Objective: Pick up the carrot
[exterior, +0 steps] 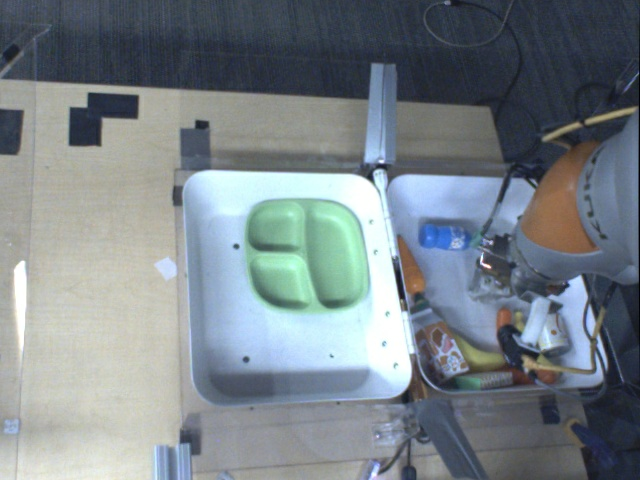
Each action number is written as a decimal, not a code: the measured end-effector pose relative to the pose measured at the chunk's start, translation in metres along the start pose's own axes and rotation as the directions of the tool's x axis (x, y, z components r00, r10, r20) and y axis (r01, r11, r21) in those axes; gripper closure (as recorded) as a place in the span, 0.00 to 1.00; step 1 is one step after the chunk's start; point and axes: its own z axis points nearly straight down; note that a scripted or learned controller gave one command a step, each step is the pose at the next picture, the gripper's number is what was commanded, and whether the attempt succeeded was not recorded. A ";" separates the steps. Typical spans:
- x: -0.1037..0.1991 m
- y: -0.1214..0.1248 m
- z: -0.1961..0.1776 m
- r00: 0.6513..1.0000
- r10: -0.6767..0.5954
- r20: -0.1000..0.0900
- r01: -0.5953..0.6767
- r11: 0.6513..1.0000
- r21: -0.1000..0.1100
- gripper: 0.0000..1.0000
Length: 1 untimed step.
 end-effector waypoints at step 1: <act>0.035 0.081 -0.126 1.000 0.013 0.002 -0.013 1.000 0.016 1.00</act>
